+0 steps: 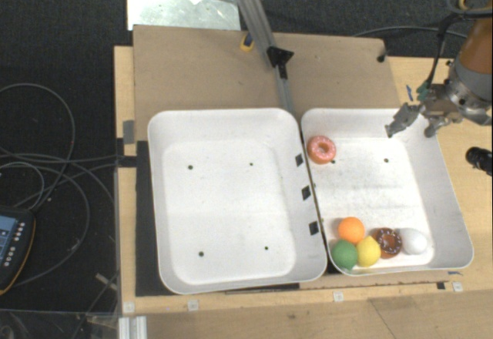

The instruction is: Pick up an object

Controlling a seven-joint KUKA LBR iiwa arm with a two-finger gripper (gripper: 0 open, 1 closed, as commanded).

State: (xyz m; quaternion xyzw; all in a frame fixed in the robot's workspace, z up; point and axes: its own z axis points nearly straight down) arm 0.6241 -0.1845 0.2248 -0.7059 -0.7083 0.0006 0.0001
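A pink frosted donut (321, 149) lies near the far left corner of the right bin (400, 176). At that bin's near edge sit an orange ball (351, 229), a green ball (344, 254), a yellow lemon (369, 251), a chocolate donut (387, 242) and a white egg (414, 241), packed close together. My gripper (416, 121) hangs over the bin's far right corner, well apart from all of them, open with nothing between its two fingers.
The left bin (231, 199) adjoins the right one, with black clips along the shared wall. A grey slanted pole (258, 18) rises from the bench behind the bins. Cables lie on the dark floor to the left.
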